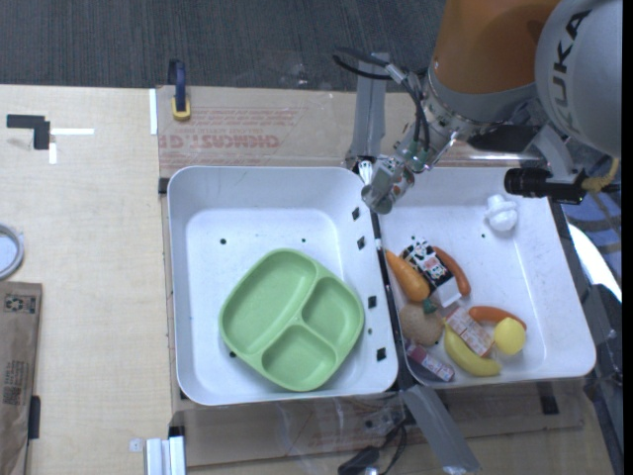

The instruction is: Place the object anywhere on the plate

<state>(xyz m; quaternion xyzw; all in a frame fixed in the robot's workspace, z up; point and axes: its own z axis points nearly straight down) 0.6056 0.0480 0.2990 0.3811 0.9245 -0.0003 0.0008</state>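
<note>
Gripper (381,188) above the bins' shared wall.
We cannot tell how far it is open; green plate (292,318) lies in left bin (198,265), carrot (406,274) in right bin (554,265).

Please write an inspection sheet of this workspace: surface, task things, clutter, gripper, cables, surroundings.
Surface: wooden bench bears two white bins, left bin and right bin, side by side.
Job's things: green plate with three compartments lies in the left bin, nothing on it. Toy foods piled at the right bin's near-left: carrot, banana, lemon, cow-pattern carton.
Clutter: small white object at the right bin's far side.
Gripper: gripper hangs over the wall between the bins, far end; nothing seen in it.
Cables: black cable loops near the wrist.
Surroundings: blue-yellow clamp at the bench's far edge; tape roll at left.
</note>
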